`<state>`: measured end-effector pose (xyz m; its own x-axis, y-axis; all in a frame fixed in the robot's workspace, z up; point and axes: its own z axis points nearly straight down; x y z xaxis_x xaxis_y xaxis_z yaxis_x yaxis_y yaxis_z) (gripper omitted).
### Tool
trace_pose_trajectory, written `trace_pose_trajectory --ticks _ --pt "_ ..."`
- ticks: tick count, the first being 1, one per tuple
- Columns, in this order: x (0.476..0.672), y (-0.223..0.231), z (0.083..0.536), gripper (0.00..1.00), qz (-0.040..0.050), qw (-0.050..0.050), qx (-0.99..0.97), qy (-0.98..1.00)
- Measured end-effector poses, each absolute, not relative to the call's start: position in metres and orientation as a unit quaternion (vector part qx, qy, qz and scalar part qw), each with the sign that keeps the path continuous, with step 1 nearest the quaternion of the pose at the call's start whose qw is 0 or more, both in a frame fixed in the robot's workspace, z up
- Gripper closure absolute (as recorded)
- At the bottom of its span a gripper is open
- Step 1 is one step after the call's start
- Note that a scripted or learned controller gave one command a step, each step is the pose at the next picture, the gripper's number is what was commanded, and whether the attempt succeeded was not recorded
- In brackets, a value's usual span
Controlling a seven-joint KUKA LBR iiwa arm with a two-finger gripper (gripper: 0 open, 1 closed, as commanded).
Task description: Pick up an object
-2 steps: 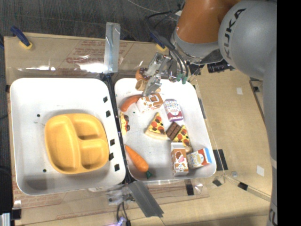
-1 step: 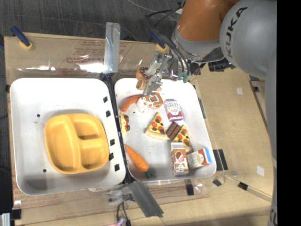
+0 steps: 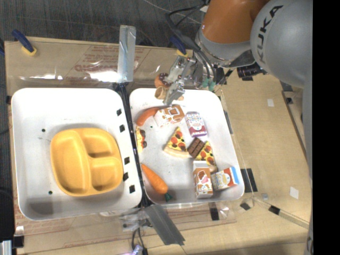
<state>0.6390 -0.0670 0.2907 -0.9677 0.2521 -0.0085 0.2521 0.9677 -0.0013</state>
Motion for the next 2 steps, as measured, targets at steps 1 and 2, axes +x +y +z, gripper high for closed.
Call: trace_pose_trajectory --ticks 1,2 --pt "0.640 -0.066 0.301 1.00 -0.0016 0.005 0.124 0.992" --pt "0.641 -0.065 0.312 1.00 -0.0021 0.007 0.122 0.992"
